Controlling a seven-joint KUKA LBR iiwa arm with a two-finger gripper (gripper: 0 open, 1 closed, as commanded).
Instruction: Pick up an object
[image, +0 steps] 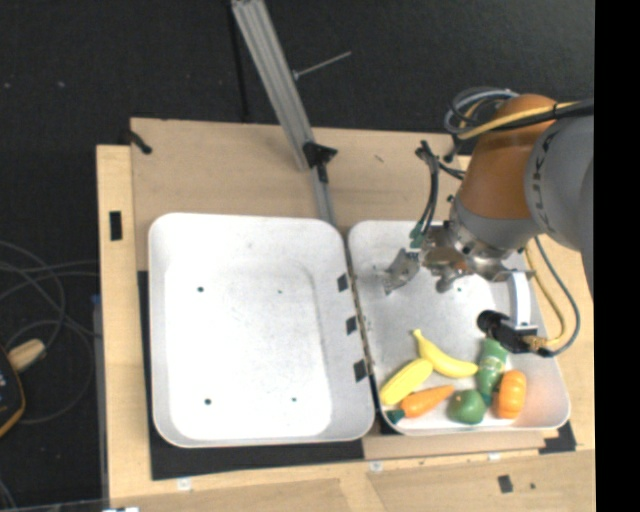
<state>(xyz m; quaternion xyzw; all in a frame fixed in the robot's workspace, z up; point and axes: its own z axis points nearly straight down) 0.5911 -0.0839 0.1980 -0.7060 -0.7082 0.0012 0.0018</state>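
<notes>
My gripper hovers over the upper part of the right bin, open, with nothing between its fingers. The fingers point down toward the bare white floor. The objects lie in a heap at the bin's near right corner, below the gripper and apart from it: a yellow banana, a yellow oblong fruit, an orange carrot, a round green vegetable, a tall green piece and an orange pepper.
The left bin lies beside the right one, joined along a hinge-like seam. A grey metal pole slants in from the top. A black fitting and cables hang off the wrist near the bin's right wall.
</notes>
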